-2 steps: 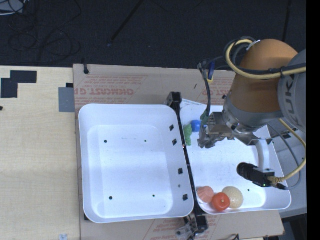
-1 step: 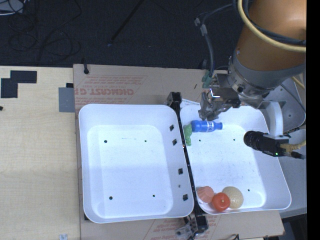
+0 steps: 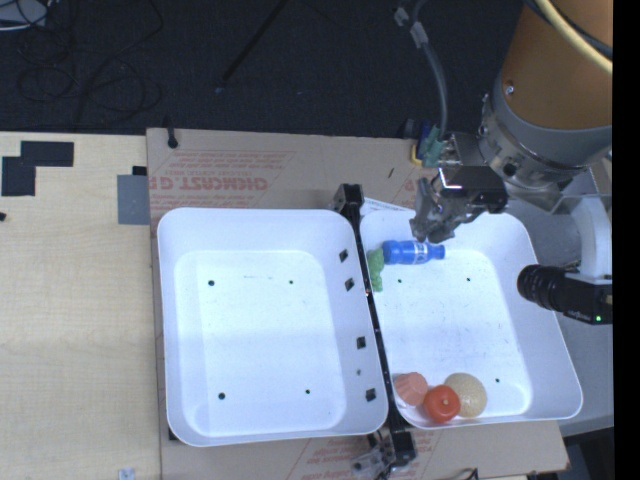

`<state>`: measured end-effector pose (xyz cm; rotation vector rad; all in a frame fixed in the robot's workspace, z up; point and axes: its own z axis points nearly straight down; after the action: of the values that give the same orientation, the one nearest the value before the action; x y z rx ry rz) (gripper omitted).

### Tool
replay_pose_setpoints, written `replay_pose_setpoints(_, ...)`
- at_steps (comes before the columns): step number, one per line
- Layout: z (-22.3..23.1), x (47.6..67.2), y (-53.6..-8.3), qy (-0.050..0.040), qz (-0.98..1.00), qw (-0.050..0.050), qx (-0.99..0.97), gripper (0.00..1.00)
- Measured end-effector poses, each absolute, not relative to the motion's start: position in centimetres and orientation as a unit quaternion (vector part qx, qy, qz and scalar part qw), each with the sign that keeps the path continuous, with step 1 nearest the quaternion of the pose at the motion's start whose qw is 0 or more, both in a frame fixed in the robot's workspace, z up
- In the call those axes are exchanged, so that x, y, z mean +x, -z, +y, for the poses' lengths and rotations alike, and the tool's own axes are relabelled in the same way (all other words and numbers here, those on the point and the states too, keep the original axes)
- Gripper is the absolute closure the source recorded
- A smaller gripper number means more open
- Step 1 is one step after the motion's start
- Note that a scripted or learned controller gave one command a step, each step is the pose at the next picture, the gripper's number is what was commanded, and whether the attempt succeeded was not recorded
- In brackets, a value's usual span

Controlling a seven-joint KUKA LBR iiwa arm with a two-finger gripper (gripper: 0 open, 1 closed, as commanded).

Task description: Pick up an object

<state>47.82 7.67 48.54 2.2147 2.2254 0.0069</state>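
Note:
In the right bin [image 3: 540, 368], near its far left corner, a small blue bottle [image 3: 410, 253] lies on its side with its pale cap pointing right. A green object [image 3: 375, 268] rests just left of it against the bin's left wall. My gripper [image 3: 433, 232] hangs directly over the bottle's cap end, its tip very close to or touching the bottle. At the bin's near edge sit a red round object [image 3: 441, 404], a beige round object [image 3: 467, 393] and a pink piece [image 3: 409, 385].
The left bin [image 3: 200, 238] stands beside the right one, joined by a black divider with clips [image 3: 362, 308]. Cardboard [image 3: 260, 168] lies under both bins. The arm's grey and orange body [image 3: 550, 88] looms over the right bin's far right corner.

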Motion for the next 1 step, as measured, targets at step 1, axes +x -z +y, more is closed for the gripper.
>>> replay_pose_setpoints(1, 5.51, 47.53, -42.04, 0.0039, 0.706, -0.002, 0.708, 1.0)
